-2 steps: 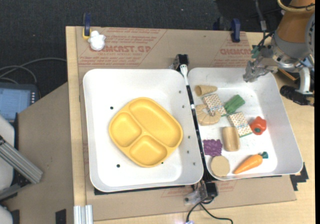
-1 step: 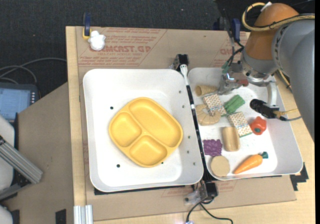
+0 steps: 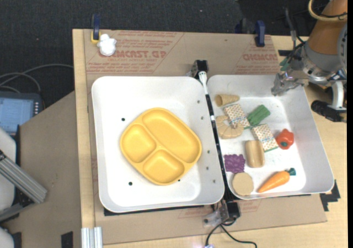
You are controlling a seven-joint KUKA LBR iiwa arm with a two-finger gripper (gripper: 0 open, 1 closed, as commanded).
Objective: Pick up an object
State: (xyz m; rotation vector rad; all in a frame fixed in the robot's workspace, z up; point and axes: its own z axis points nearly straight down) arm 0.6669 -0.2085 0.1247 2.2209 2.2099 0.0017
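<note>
Dark carpet surrounds the table with two white bins. At the right bin's far rim hangs the pincer, its state unclear. Just below-left of it lie toy foods: green piece, tomato, carrot.

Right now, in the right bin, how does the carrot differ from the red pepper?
The carrot is orange, long and tapered, lying at a slant near the right bin's front edge; the red pepper is red, short and rounded, lying farther back. The carrot's green top points toward the right wall, while the pepper's green stem sits on its upper side. Both are toy foods lying loose, apart from the pincer.
</note>
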